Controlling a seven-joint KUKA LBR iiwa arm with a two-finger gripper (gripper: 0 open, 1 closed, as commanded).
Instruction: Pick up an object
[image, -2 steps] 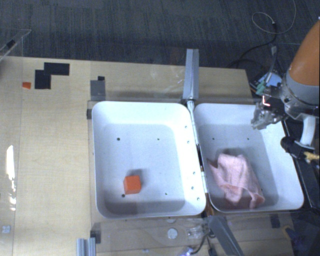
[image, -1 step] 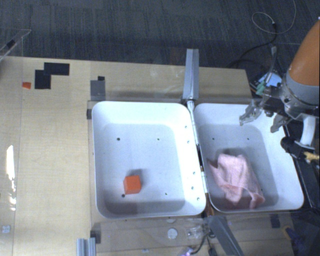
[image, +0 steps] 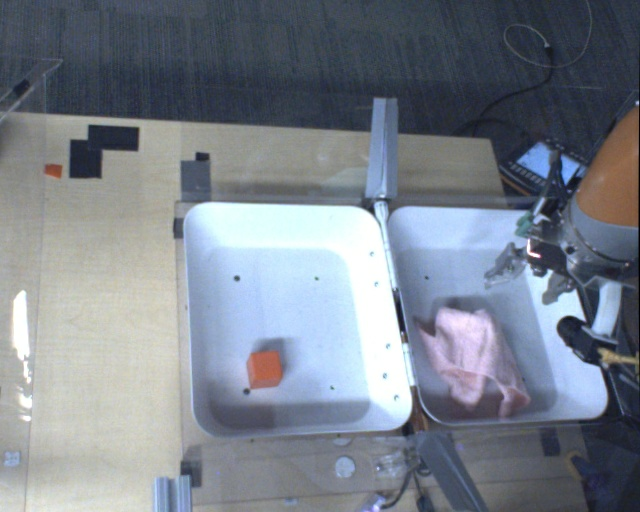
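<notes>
**Soft cloth under the arm, hard block across the divider**

I see the table first, pale wood, carrying two shallow white bins side by side. The left bin holds one thing, the right bin another, and a grey rail runs between them.

My arm comes in from the right, its orange band over the far right corner of the right bin. The end effector hangs over that bin's far right part, holding nothing; I cannot tell from this slant whether it stands wide or narrow.

The pink cloth lies crumpled in the near half of the right bin, near the end effector but apart from it. I judge it light, limp and not fragile. It will sag and may slip out as a thin layer, so I would pinch a raised fold near the middle of the heap, where the fabric bunches thickest, not a flat edge.

The orange block sits in the near left part of the left bin, well apart from the arm. It looks small, rigid and light; I would close across two opposite flat faces, squared to its sides.
</notes>
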